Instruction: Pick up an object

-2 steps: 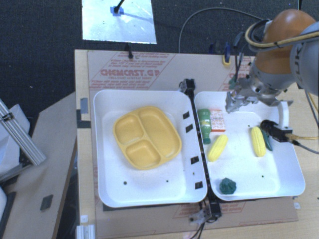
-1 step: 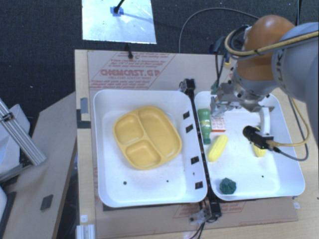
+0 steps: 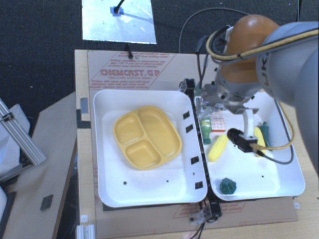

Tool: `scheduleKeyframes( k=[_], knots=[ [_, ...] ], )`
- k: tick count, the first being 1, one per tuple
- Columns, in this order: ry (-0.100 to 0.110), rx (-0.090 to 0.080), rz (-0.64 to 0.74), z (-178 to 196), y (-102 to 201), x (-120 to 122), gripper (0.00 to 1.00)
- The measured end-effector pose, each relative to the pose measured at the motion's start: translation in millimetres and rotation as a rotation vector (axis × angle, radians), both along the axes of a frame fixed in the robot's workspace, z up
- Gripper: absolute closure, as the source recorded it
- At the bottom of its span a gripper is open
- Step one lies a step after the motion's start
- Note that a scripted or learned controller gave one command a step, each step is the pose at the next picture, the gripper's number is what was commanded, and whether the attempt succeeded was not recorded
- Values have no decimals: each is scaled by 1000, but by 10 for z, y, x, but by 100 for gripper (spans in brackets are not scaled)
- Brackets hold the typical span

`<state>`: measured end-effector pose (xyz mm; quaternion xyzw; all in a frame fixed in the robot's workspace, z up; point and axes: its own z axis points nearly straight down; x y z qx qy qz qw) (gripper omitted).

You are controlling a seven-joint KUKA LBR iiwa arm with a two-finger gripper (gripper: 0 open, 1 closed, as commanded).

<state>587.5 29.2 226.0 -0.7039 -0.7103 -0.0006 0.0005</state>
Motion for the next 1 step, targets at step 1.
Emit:
scheduleKeyframes(
  k=[1],
  knots=[
    [1, 0, -1, 99, 468, -202, 100]
  ],
)
